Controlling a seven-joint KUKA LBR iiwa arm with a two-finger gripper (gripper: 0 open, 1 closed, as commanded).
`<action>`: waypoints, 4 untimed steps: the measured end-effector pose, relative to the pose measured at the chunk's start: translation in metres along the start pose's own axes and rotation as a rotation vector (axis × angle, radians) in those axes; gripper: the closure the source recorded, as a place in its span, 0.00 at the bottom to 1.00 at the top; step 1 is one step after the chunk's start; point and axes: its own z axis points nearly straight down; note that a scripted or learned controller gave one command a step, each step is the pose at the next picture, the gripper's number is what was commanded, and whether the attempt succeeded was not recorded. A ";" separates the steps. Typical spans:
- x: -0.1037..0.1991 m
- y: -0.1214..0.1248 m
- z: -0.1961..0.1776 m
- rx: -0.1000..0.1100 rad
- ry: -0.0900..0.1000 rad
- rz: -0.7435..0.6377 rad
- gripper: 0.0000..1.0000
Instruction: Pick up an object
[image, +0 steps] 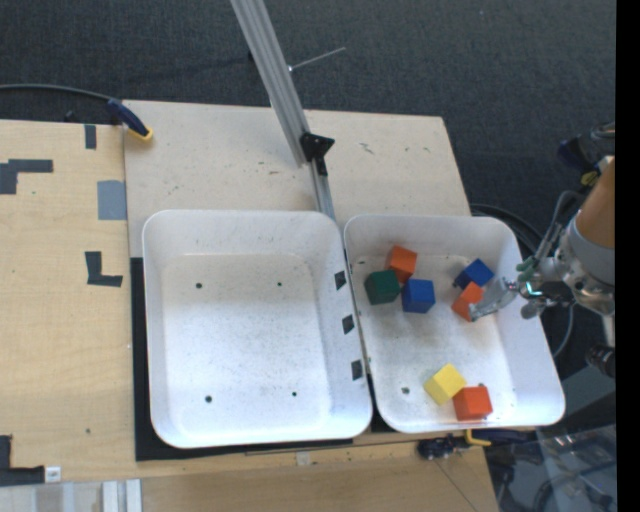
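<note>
Two white bins (245, 225); seven blocks (418, 295) inside right one. Gripper (478, 305) reaching from right, seemingly clamping orange block (466, 299).

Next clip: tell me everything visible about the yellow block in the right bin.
The yellow block is a small, plain cube with a matte, solid-coloured surface, turned cornerwise to the bin's sides. It rests on the floor of the right bin, toward the near end. An orange-red block sits right beside it, apparently touching. It lies apart from the cluster of blocks at the far end, and the gripper is not near it.
</note>
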 end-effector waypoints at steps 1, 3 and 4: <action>0.000 0.001 -0.002 -0.004 -0.001 -0.002 0.00; 0.000 0.011 0.119 0.003 0.000 -0.001 0.00; 0.000 0.010 0.134 -0.001 -0.001 -0.001 0.00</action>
